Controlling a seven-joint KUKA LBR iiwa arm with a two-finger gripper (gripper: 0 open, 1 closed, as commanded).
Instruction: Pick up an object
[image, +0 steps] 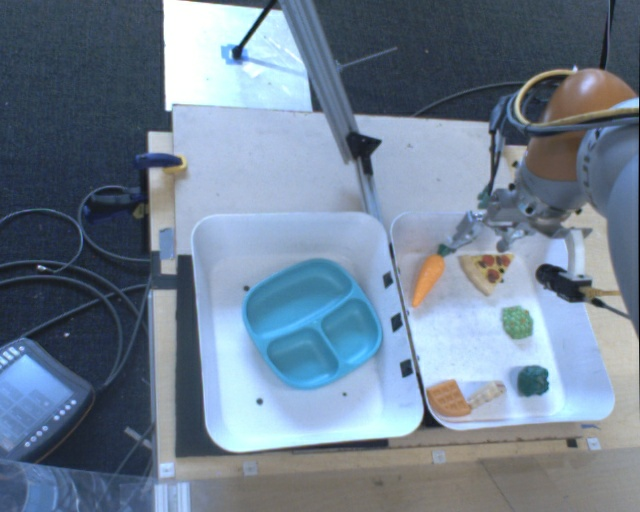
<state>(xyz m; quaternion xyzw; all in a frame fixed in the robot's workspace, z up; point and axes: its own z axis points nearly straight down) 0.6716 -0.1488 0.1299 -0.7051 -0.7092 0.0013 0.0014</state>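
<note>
The gripper (488, 231) hovers with metal fingers spread apart, holding nothing, just above the flat pizza slice (488, 271). Left of the slice lies a tapered plastic carrot (428, 277); below it, knobbly green broccoli (517, 322).

The pale bench (260, 160) bears two white bins, left (215, 300) and right (590, 385), touching.

Grey arm (610, 160), orange band above wrist, yellow and black cables, metal pincer (487, 232)
</note>
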